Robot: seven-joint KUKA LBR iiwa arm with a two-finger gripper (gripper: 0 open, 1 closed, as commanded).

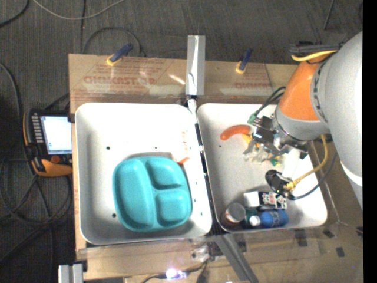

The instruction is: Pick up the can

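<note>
The can (234, 213) is a small brown cylinder with a grey top. It stands in the near left corner of the right bin (215, 158). My gripper (260, 151) hangs over the middle of that bin, well beyond the can and a little to its right. It is apart from the can, and nothing shows in its grasp. The grey arm with its orange band (300, 99) comes in from the right.
A blue bottle with a white cap (270, 219) lies right beside the can, and a small white and black box (268, 199) sits just behind it. An orange curved piece (235, 132) lies left of the gripper. The left bin (94, 128) holds a teal divided plate (153, 192).
</note>
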